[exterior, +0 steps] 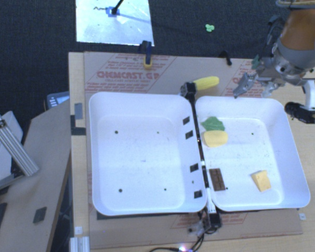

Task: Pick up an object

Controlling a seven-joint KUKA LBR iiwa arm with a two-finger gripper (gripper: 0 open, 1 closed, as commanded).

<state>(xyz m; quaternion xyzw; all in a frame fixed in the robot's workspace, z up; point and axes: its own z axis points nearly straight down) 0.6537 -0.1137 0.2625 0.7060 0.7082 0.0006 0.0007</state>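
The task stood at its very beginning, by my reading: nothing had been lifted, and every candidate object lay on a bin floor.

The gripper (257,83) hung at about two o'clock in the view, above the bench just beyond the far rim of the right bin (283,112), with the orange-banded wrist rising behind it toward the upper right corner. Two thin fingers could be made out pointing down and to the left, and they appeared to be spread apart with nothing between them; the claw was empty as far as the view allowed.

Inside the right bin, four things rested. A green crumpled piece (213,123) lay near the bin's ten o'clock corner, touching or just overlapping a pale yellow rounded block (216,138) directly at its six o'clock. A small brown rectangular tile (217,179) sat near the bin's seven o'clock, close to the divider. A yellow wedge (261,181) lay toward five o'clock, well apart from the others. The left bin (102,109) held no loose objects that I could see.

A yellow-handled tool (205,83) rested on the bench at the twelve o'clock end of the seam between the bins, outside both.

What remained was the whole job: moving over a chosen item, descending, closing on it, and raising it. The wedge looked the easiest target, being isolated.
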